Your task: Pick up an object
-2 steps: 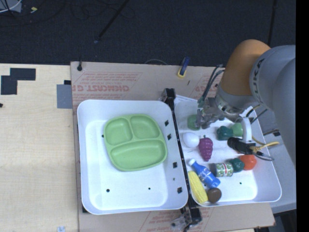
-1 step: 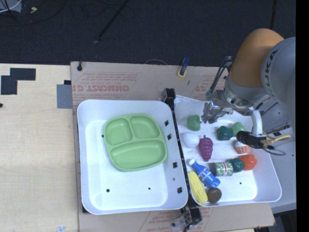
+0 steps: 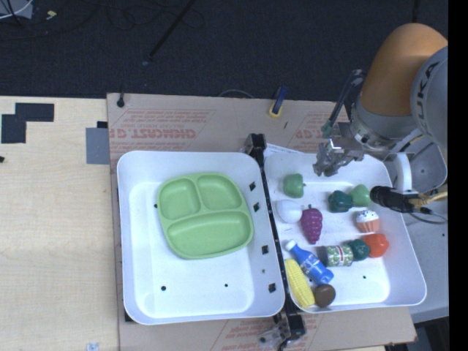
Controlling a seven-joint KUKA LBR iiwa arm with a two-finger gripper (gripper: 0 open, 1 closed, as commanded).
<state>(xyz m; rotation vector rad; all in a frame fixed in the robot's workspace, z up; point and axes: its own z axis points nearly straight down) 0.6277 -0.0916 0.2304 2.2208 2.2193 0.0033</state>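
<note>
My gripper (image 3: 327,165) hangs over the far edge of the right bin (image 3: 398,287), with nothing visibly between its fingers. Just below it lies a green pepper-like toy (image 3: 293,185). Further down are a white egg-shaped piece (image 3: 289,212) and purple grapes (image 3: 311,224). Toward the right lie a dark green toy (image 3: 339,201), a light green piece (image 3: 360,194), a cupcake (image 3: 367,221), an orange-red fruit (image 3: 377,245) and a small can (image 3: 339,254). Near the front sit a blue bottle (image 3: 310,262), a corn cob (image 3: 298,283) and a brown ball (image 3: 324,295).
The left bin (image 3: 139,284) holds a green divided plate (image 3: 206,214). A black divider strip (image 3: 265,218) runs between the two bins. Cardboard (image 3: 183,126) lies under both bins, on a pale wooden bench.
</note>
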